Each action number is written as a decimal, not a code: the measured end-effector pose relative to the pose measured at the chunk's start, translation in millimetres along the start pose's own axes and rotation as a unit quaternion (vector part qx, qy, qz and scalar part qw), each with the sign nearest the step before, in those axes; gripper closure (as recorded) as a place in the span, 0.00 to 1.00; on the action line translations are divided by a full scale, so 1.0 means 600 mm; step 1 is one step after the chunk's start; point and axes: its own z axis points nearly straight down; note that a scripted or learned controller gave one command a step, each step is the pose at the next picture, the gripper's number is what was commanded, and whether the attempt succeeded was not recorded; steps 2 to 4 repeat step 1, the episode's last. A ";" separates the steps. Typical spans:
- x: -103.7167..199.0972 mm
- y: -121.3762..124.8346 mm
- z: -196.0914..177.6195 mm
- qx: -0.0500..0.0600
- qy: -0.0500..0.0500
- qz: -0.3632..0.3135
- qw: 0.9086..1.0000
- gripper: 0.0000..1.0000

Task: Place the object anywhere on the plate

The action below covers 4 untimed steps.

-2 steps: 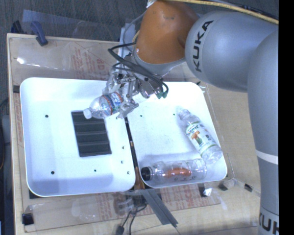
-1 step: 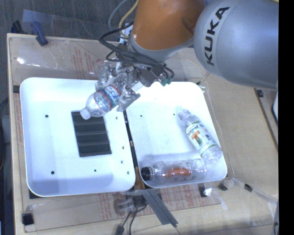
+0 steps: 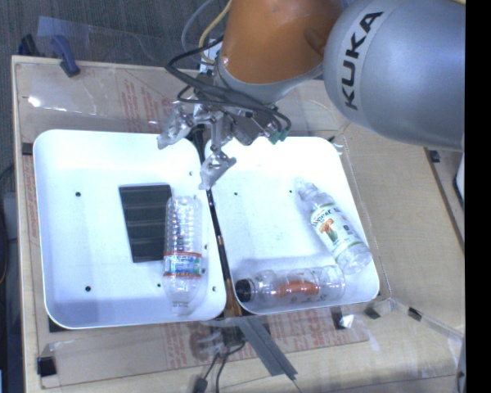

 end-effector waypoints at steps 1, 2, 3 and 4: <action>0.034 0.011 0.129 -0.002 0.002 -0.085 0.996 0.00; 0.034 0.011 0.129 -0.002 0.002 -0.085 0.996 0.00; 0.034 0.011 0.129 -0.002 0.002 -0.085 0.996 0.00; 0.034 0.011 0.129 -0.002 0.002 -0.085 0.996 0.00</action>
